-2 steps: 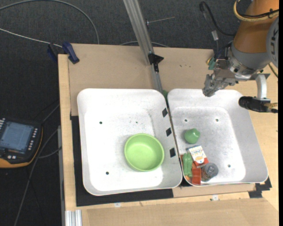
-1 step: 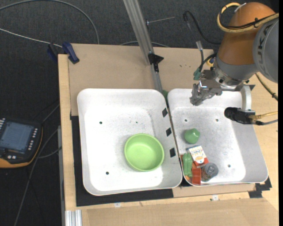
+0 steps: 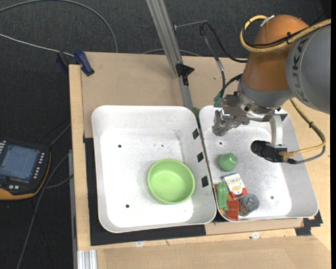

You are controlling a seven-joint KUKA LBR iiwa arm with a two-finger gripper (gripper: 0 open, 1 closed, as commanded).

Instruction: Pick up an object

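Green ball (image 3: 228, 161) lies in the right bin (image 3: 294, 173), too round to point anywhere. My claw (image 3: 220, 127) hangs above it; I cannot tell its state. The nearby carton's (image 3: 234, 184) print is unreadable.

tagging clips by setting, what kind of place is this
Most likely a robotics lab bench set up for grasping trials. A grey and orange arm reaches over two white bins, a control pendant lies on the dark carpet, and cables trail across the floor.
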